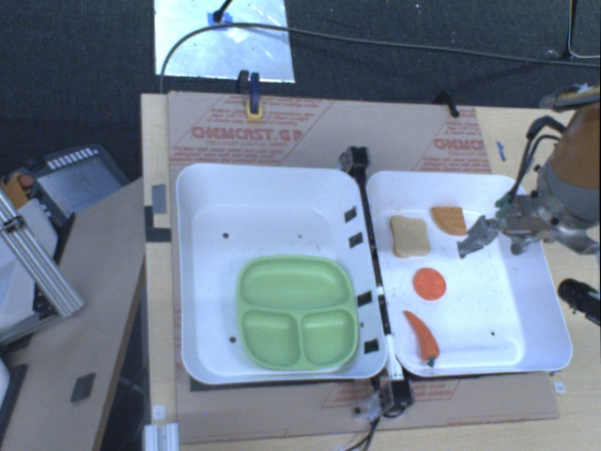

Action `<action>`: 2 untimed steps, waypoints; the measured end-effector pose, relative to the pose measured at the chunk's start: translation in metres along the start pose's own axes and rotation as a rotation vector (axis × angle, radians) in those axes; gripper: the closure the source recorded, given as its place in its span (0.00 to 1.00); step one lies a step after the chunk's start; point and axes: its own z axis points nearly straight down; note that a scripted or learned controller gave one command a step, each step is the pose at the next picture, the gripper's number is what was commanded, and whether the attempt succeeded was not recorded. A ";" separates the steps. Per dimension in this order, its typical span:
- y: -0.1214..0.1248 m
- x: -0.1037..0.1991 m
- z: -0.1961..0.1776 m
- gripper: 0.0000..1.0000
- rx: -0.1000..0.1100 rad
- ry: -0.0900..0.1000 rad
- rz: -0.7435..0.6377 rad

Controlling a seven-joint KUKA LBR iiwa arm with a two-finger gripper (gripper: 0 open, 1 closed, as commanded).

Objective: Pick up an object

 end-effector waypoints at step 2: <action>0.006 -0.008 0.051 0.00 -0.008 -0.002 0.000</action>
